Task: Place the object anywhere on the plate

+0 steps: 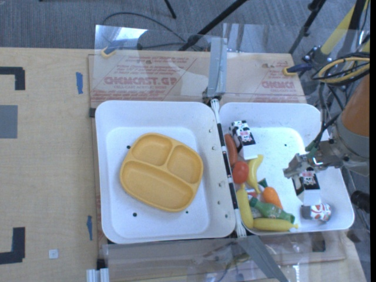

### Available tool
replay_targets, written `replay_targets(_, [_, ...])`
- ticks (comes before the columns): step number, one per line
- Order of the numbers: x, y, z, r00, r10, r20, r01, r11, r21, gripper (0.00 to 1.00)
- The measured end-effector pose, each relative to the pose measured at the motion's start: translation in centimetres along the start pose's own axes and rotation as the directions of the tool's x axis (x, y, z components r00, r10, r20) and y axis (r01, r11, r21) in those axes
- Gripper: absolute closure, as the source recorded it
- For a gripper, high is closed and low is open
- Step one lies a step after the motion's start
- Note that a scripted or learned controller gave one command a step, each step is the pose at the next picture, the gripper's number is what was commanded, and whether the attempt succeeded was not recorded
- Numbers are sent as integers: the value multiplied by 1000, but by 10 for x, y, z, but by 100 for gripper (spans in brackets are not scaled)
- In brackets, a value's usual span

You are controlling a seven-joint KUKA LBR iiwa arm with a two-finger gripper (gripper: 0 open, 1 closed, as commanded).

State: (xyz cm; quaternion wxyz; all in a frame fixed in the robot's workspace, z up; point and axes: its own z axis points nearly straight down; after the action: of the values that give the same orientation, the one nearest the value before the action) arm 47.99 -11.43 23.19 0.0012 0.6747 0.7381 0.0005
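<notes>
Red print "CHEMCAST GP" reads on clear acrylic sheet (141, 78) at 12 o'clock behind left bin (111, 122); right sheet's (276, 81) print too faint.

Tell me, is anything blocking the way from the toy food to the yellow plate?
Yes. The raised white walls where the two bins meet stand between the toy food pile in the right bin and the yellow plate in the left bin. The plate itself has nothing on it.
</notes>
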Motion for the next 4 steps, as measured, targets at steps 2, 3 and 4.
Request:
replay_targets(2, [214,18,29,986,165,0,-165,986,9,100])
replay_targets(3, [155,88,19,988,154,0,-154,988,3,100])
replay_targets(4, [215,140,-3,978,207,1,-207,978,3,100])
